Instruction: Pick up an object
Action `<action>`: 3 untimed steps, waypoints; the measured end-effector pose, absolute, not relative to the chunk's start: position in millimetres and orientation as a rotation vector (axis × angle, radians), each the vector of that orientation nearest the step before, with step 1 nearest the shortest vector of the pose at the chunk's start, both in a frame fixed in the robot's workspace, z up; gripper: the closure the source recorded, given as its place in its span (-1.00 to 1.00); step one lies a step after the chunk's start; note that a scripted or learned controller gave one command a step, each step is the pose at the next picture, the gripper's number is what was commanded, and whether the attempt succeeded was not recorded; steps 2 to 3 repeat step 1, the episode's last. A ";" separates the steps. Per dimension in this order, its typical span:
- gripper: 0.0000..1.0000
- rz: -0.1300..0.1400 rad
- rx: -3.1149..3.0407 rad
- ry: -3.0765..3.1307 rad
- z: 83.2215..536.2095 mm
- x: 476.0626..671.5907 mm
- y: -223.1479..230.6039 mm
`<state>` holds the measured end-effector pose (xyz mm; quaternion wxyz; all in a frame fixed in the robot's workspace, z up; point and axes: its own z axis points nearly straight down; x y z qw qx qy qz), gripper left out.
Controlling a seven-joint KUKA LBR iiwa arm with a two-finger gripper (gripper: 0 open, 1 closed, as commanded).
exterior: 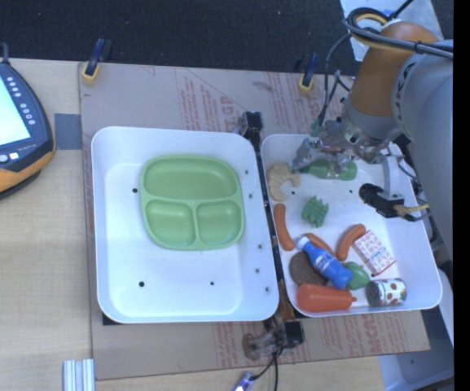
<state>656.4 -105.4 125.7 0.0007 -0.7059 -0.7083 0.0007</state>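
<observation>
Two white bins side by side on a bench (23, 243). In the left bin (120, 277), just one green plate (192, 200) with three parts, lying flat. In the right bin (410, 236), lots of small toys. At the far end of that bin, the gripper (322, 151), low over a flat green thing (342, 170) and very close to it. Touching or not? Cannot tell. Gripper spread, pressed together, or pinching something? Cannot tell that either. Above it, the grey arm (430, 112) with its orange band (381, 72), coming in from the right. Just left of the green thing, near the wall between the bins, a pale curled bread toy (281, 179). A bit nearer, a dark green bumpy toy (314, 211), all on its own. By the left wall of this bin, an orange sausage (283, 226), lying long beside the wall. Lower down, a blue bottle (327, 263), tilted, resting across a brown round thing (302, 271). Beside the bottle, a second orange sausage (350, 241) and a small red and white box (373, 252). At the near edge, a red carrot-shaped toy (324, 299) and a little can (388, 292). Far left on the bench, well apart from the bins, a screen pad (2, 129) with an orange rim.
</observation>
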 end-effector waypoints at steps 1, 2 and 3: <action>-1.00 0.007 -2.213 -2.224 107.7 597.0 -112.4; -1.00 0.007 -2.213 -2.224 107.7 597.0 -112.4; -1.00 0.007 -2.213 -2.224 107.7 597.0 -112.4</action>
